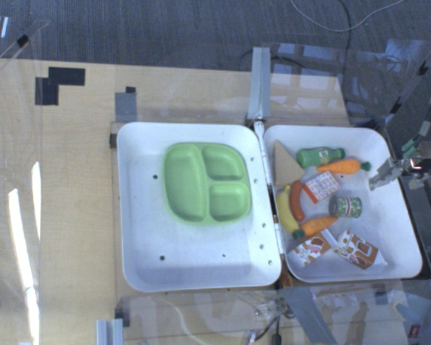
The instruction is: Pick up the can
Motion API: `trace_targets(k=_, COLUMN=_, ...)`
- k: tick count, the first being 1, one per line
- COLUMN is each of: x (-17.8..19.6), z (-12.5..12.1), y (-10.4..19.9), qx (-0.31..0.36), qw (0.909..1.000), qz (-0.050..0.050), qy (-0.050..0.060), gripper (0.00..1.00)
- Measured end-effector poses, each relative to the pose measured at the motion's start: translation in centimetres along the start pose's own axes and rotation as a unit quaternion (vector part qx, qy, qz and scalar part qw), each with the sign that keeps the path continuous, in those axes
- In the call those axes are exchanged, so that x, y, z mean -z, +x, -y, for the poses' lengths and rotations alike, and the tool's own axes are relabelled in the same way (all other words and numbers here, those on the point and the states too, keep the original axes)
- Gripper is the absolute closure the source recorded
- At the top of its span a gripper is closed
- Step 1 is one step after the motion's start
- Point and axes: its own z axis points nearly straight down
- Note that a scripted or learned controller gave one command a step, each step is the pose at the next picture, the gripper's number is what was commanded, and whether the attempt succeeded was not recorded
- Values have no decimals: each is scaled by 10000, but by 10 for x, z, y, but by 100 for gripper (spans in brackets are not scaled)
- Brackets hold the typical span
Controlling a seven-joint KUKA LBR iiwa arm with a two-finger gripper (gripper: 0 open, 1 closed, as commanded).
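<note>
While I hover at the right bin's point(399, 214) three-o'clock rim | gripper point(382, 176) state unclear — approach step | next — reach nine-o'clock to can point(345, 206).

The bench point(72, 192) is viewed from a single fixed camera mounted above it, directed downward at a slant. Both white bins are framed: the left bin point(136, 264) near the centre, the right bin point(399, 214) toward the right margin. Dark carpet point(165, 13) is included along the top. The scene is taken from moderate height, so both bins are seen whole.
</note>
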Motion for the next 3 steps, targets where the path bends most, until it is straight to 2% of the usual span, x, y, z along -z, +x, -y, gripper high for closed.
trace_targets(k=1, x=-120, z=-18, y=23, qx=496, qw=9988, qz=-6, qy=10, gripper=0)
trace_targets(k=2, x=-168, z=-16, y=20, qx=210, qw=9998, qz=0, qy=-35, gripper=0)
trace_targets(k=3, x=-157, z=-18, y=20, qx=214, qw=9998, qz=1, qy=-63, gripper=100)
